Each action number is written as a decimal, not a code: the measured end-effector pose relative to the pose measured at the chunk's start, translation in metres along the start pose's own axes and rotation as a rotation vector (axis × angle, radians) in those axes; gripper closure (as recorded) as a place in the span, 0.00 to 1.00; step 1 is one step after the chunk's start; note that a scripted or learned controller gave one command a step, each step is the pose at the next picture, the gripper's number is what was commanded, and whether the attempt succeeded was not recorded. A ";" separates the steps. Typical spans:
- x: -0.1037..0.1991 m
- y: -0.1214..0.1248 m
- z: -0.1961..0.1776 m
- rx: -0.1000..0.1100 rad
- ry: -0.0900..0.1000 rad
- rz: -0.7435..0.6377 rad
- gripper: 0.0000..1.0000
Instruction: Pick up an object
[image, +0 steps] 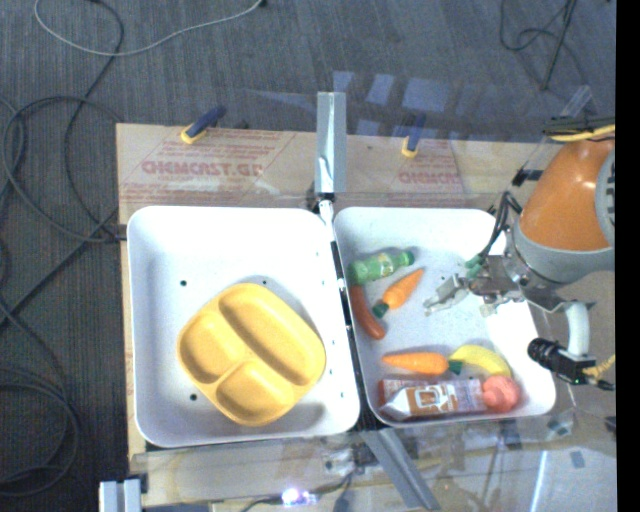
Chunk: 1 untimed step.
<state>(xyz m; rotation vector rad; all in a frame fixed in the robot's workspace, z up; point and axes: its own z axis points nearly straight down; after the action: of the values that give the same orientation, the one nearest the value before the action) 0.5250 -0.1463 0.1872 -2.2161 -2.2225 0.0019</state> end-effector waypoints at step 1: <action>0.015 0.044 0.088 0.000 0.001 0.108 0.00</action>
<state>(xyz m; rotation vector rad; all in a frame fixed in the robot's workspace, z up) 0.5683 -0.1307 0.0995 -2.3328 -2.0990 0.0013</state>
